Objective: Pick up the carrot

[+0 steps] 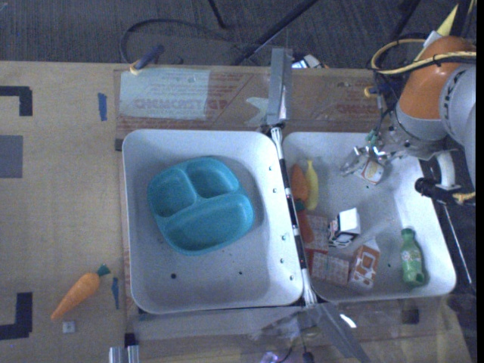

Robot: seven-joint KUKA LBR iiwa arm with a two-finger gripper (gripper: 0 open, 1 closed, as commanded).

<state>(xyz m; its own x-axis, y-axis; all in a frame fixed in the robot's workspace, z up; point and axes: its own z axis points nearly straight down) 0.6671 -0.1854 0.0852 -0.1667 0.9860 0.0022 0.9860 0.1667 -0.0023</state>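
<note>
Wooden bench [68, 203] is carrying two shallow white bins side by side, and dark floor with cables is showing behind its far edge. One orange toy carrot with a green top [78, 293] is lying on the bare wood near the near left corner of the bench, outside the left white bin [136, 225] and well apart from the arm.

The two-finger gripper [368, 159] is hanging over the far part of the right white bin [446, 271]; whether it is open or closed I cannot tell. The task seems to be at its beginning: the arm is not yet approaching. The next move probably calls for a long travel across both bins, then lining up with the slanted carrot.

I am counting one blue divided plastic plate [200, 203] in the left bin, and one green plastic bottle [411, 257] and one yellow banana-like toy [311, 185] in the right bin, with some small cartons.
</note>
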